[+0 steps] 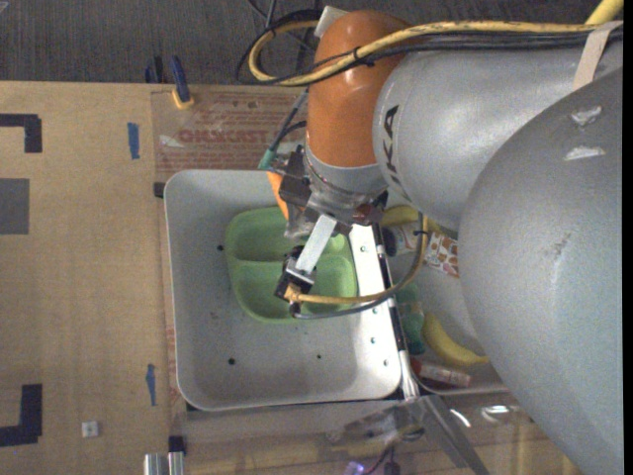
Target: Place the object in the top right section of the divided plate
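A light green divided plate (259,265) lies in the left white bin (198,295), towards its far right side. The arm's orange-banded wrist hangs over the plate's right half and hides most of it. My gripper (295,198) is under the wrist, above the plate's far edge. A small orange thing (281,206) peeks out at the gripper's left side, right by the plate's rim; I cannot tell whether it is held. A sliver of teal (265,162) shows just beyond it.
The right bin (465,389) is mostly hidden by the arm; a yellow banana (450,342), a dotted packet (442,255) and a red-and-white tube (445,374) show in it. Cardboard (79,265) covers the bench to the left.
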Controlling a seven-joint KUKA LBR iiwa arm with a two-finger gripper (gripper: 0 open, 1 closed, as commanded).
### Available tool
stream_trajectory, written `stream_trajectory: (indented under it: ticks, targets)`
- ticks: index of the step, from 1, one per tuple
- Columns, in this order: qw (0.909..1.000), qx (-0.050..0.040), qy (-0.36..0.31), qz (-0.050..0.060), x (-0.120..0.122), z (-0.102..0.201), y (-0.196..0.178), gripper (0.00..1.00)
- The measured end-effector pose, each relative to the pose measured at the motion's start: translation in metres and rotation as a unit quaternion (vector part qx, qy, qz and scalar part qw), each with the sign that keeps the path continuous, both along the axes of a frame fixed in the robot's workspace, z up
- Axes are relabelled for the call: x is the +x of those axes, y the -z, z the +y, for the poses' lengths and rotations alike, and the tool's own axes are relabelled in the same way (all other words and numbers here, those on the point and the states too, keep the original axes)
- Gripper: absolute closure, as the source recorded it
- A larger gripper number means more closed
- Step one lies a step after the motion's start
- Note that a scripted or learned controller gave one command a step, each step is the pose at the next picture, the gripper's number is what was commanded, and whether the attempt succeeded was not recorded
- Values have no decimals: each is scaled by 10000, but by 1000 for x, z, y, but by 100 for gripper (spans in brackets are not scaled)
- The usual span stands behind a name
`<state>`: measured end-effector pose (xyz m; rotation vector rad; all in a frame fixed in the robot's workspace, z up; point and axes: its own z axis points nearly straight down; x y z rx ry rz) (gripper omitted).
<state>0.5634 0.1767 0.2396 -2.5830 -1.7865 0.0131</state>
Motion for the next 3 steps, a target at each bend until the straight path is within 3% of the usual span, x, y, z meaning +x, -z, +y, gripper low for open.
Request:
stream_trajectory:
  ticks: [1, 2, 3]
  targets:
    - [9993, 0, 360, 19, -40, -50, -22, 100]
    - [9996, 1, -270, 28, -62, -1, 44, 100]
    - [9833, -4, 1819, 0, -32, -39, 126, 100]
